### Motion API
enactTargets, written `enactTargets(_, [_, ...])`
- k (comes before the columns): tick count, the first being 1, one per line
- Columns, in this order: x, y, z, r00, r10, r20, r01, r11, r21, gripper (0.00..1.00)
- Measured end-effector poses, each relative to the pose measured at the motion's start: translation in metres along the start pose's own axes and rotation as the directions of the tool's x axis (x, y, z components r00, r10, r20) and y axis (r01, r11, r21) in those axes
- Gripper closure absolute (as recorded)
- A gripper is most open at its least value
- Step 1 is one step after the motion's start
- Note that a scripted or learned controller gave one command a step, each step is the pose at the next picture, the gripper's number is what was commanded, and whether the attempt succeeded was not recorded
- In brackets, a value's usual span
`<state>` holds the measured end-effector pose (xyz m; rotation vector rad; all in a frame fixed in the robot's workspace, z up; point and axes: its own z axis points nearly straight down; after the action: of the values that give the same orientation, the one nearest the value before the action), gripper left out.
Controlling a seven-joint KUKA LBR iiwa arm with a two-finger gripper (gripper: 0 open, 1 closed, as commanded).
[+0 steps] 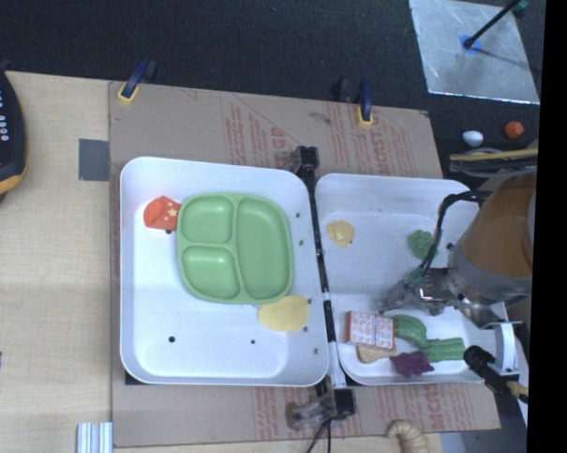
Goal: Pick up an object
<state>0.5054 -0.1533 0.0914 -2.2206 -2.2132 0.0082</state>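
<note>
My gripper [403,290] hangs over the middle of the right bin [379,192], reaching in from the right. Its two fingers look spread apart, with only bare white floor between them. A small green piece [420,243] lies just behind it. In front of it lie a long green vegetable [430,340], a red-and-white packet [369,330] and a purple piece [410,364]. A small yellow piece [339,234] sits at the bin's back left.
The left bin [147,351] holds a green divided plate [236,247], a red piece [160,213] at its left and a yellow piece [283,313] at its front right. A black divider [318,260] runs between the bins.
</note>
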Motion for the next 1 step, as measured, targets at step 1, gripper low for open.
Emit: enactTargets(1, [-0.0451,0.0818,-0.032,1.0,-0.009,0.006,0.009,1.0,-0.016,0.0])
